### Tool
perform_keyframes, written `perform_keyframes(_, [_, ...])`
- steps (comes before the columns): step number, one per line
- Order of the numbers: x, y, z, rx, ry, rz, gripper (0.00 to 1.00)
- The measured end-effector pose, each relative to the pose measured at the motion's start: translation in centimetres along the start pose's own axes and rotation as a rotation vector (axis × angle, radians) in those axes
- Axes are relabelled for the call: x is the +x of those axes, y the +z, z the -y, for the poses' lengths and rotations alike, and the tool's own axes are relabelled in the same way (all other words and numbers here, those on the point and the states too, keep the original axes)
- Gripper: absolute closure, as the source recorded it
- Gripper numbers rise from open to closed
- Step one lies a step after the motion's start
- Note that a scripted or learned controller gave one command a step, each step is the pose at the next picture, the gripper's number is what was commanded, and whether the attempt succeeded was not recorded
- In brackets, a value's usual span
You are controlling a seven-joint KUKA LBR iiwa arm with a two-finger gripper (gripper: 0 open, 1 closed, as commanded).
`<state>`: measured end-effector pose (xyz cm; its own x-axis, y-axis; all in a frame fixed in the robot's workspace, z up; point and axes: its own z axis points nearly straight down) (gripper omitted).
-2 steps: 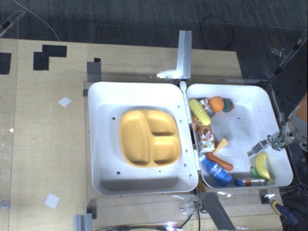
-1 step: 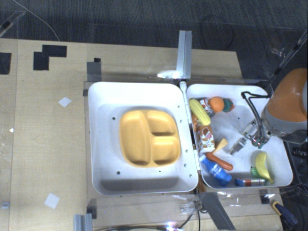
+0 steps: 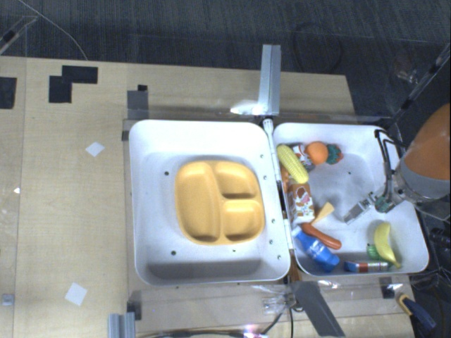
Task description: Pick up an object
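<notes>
The pincer (image 3: 356, 210) hung in the right bin (image 3: 352, 134), gripping nothing; whether parted or clenched, unclear. The banana (image 3: 382, 241) lay nearby; centring over it before descending seemed wise.

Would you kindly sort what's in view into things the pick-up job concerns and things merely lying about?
Job: pincer; right bin holding corn cob, orange, banana, blue bottle, sausage.

Lying about: left bin, yellow divided tray.
</notes>
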<state>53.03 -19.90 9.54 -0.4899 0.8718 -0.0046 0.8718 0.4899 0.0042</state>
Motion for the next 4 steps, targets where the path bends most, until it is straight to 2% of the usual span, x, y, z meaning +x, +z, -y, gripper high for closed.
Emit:
perform_keyframes(1, [-0.9, -3.4, -0.3, -0.001, -0.087, 0.002, 0.0])
perform_keyframes(2, [-4.8, 0.8, -7.5, -0.005, -0.056, 0.004, 0.0])
perform_keyframes(3, [-1.4, 1.0, -14.8, 0.017, -0.004, -0.012, 0.0])
perform_keyframes(4, [-1.5, -0.3, -14.5, 0.033, -0.012, -0.019, 1.0])
